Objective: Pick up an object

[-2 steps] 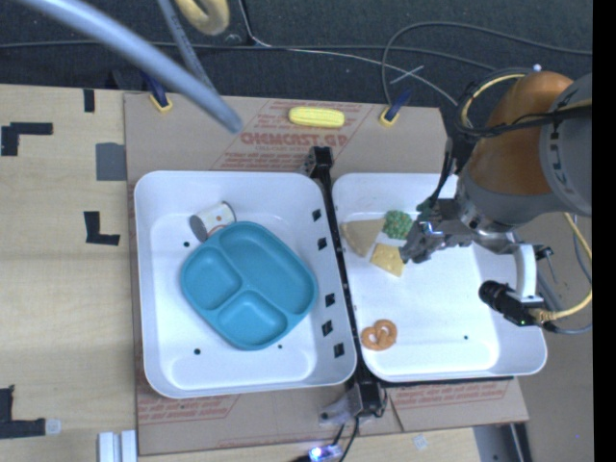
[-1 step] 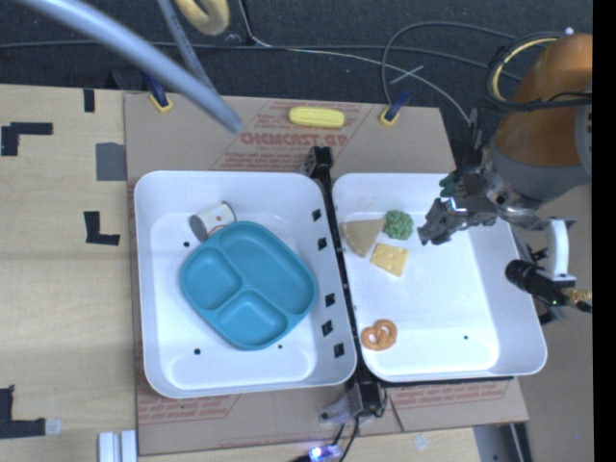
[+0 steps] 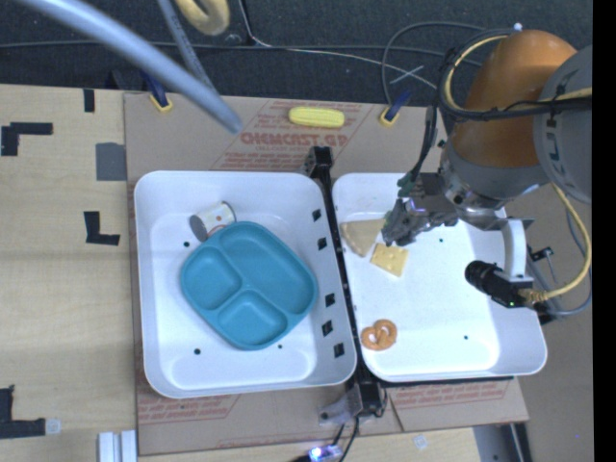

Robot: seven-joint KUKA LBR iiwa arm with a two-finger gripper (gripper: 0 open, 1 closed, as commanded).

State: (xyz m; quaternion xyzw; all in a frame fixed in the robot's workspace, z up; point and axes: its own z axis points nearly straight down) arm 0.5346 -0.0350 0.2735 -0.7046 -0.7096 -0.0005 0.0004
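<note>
Yellow flat cheese-like wedge [image 3: 390,259] in right white bin [image 3: 520,354], beneath tool [image 3: 397,227]; tool state indeterminate; lift not yet done.

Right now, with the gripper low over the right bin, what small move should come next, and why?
Probably a short straight descent onto the cheese wedge. The gripper sits just above its upper edge in the right bin, beside a paler slice. The pretzel lies farther off, so the cheese looks like the nearest target.
</note>
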